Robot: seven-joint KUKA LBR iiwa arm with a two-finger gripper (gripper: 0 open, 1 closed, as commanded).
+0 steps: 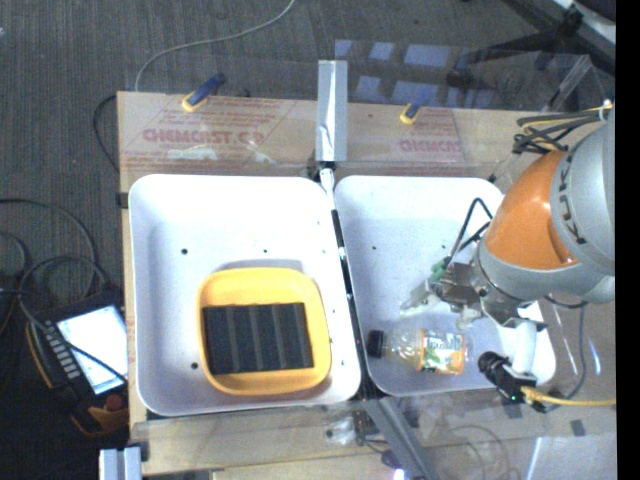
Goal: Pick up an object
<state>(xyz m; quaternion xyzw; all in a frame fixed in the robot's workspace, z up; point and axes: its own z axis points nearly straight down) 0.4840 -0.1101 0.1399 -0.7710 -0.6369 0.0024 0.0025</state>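
A small clear plastic bottle with an orange and green label and a black cap lies on its side near the front edge of the right bin. My gripper hangs low over that bin, just above and behind the bottle, with nothing seen in it. In the left bin a yellow, rounded square object with a dark ribbed top rests towards the front.
The grey and orange arm covers the right side of the right bin. A metal divider post stands behind the bins where they meet. Cardboard sheets with clamps line the back of the bench.
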